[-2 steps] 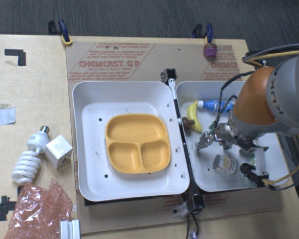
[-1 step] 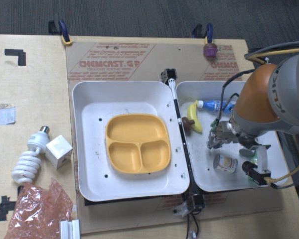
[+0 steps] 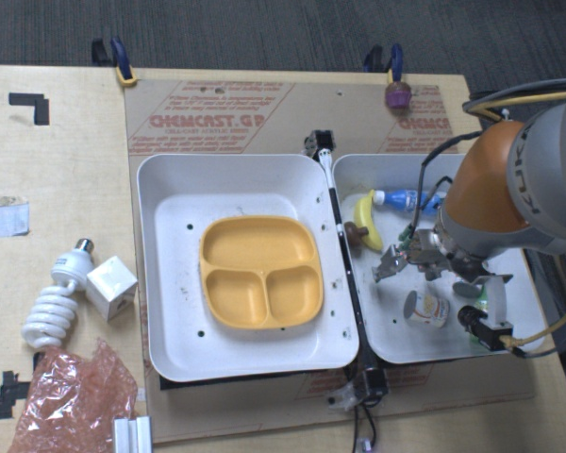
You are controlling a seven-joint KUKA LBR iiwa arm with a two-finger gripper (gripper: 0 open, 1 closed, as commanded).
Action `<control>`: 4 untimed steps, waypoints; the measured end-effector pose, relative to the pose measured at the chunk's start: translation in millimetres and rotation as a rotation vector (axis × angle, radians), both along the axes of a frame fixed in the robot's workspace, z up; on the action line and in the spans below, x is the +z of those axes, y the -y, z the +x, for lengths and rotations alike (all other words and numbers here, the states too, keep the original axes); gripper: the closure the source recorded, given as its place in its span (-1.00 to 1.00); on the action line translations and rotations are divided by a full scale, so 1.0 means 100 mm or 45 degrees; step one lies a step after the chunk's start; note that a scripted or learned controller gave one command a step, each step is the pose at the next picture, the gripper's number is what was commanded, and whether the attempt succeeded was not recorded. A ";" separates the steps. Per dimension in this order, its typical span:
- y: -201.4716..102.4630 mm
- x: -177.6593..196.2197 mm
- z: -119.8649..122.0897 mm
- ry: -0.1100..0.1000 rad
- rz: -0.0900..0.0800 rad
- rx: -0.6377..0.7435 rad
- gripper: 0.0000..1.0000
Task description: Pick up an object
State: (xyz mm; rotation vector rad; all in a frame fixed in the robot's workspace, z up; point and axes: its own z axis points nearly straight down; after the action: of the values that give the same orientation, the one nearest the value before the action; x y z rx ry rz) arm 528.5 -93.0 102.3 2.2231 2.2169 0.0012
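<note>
Gripper (image 3: pixel 393 264): hanging over the right bin (image 3: pixel 396 343), finger state impossible to tell
Banana (image 3: pixel 362 219): lying just beside it
Tray (image 3: pixel 261 271): sitting in the left bin (image 3: pixel 170 253)

Arm (image 3: pixel 509 192) covers right bin's (image 3: pixel 382 333) far side; red wrapper (image 3: pixel 71 404) cropped at bottom edge

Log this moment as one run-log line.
arm: over right bin | gripper: low by banana | grasp: none seen | left bin: yellow tray
</note>
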 end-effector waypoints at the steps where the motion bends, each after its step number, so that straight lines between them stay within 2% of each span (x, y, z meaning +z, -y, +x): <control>1: 0.02 -0.10 -0.40 -0.003 0.001 0.001 -1.00; 2: 0.03 0.00 -0.38 0.001 0.000 0.000 1.00; 3: -0.72 0.90 -0.50 -0.001 0.001 0.004 1.00; 4: -0.72 0.90 -0.50 -0.001 0.001 0.004 -1.00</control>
State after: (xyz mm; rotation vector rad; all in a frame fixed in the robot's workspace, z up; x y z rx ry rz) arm 478.4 -20.7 192.3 2.2200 2.2213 0.0008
